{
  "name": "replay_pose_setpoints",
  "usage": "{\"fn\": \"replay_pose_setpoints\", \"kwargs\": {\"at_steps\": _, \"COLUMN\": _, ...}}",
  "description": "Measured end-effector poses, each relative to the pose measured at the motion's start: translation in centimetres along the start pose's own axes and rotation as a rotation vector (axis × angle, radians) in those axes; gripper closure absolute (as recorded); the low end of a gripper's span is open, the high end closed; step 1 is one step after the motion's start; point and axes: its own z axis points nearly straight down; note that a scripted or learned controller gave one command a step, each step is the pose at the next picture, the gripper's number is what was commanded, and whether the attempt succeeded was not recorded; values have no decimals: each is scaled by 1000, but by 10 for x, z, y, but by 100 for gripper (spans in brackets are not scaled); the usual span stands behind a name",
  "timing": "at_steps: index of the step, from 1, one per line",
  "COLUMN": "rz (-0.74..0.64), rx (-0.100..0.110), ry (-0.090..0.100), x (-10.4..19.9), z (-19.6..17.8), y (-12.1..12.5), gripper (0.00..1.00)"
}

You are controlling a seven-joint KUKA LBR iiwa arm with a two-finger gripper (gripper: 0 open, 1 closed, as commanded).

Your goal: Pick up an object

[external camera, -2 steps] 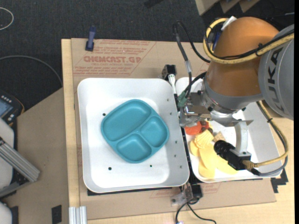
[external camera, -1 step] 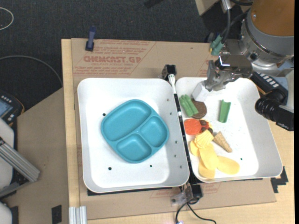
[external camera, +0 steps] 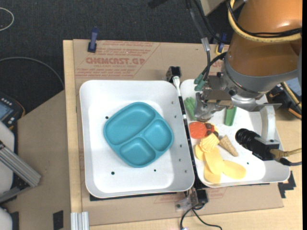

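Note:
My gripper (external camera: pixel 205 113) hangs low over the back left part of the right bin (external camera: pixel 274 176), under the big grey and orange wrist. A green piece (external camera: pixel 190 107) lies just to its left, and another green piece (external camera: pixel 230 116) lies to its right. Right below the gripper in the view sits an orange-red item (external camera: pixel 196 130). Toward the front are a ruffled yellow chip (external camera: pixel 209 143), a tan cone (external camera: pixel 227 145) and flat yellow pieces (external camera: pixel 214 166). I see nothing lifted off the bin floor.
The left bin (external camera: pixel 91 143) holds a blue divided plate (external camera: pixel 138 134) near its middle. A raised rim (external camera: pixel 183 123) separates the two bins. Both bins rest on a cardboard sheet (external camera: pixel 120 56), with a blue clip (external camera: pixel 92 39) at its back edge.

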Motion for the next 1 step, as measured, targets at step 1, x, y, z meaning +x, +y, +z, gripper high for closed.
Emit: {"fn": "replay_pose_setpoints", "kwargs": {"at_steps": 1, "rz": 5, "rx": -5, "ry": 1, "x": -44, "z": 25, "y": 1, "gripper": 100}}
